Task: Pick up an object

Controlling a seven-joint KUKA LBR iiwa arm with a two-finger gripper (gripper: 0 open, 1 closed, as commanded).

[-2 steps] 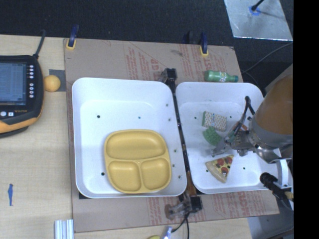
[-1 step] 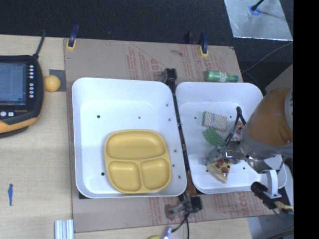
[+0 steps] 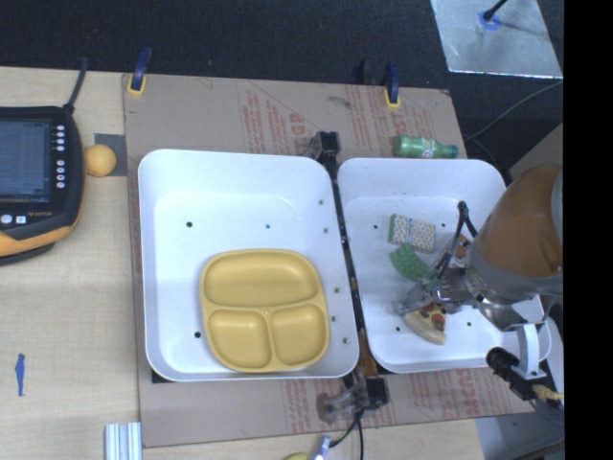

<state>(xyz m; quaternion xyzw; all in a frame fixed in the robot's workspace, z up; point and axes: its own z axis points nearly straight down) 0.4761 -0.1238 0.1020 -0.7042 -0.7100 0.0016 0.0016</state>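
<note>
In the right bin (image 3: 484,175) lie three small things: a patterned white packet (image 3: 412,229), a green leafy piece (image 3: 409,262) just below it, and a toy pizza slice (image 3: 427,325) near the front wall. My gripper (image 3: 428,296) hangs low over the bin between the green piece and the pizza slice, close to both. The grey arm with its orange band (image 3: 522,226) reaches in from the right and hides the bin's right part. I see nothing lifted off the bin floor.
The left bin (image 3: 239,199) holds a yellow divided tray (image 3: 265,309). A green bottle (image 3: 426,147) lies on the cardboard behind the right bin. A control pendant (image 3: 34,185) and a yellow ball (image 3: 100,159) sit at the far left.
</note>
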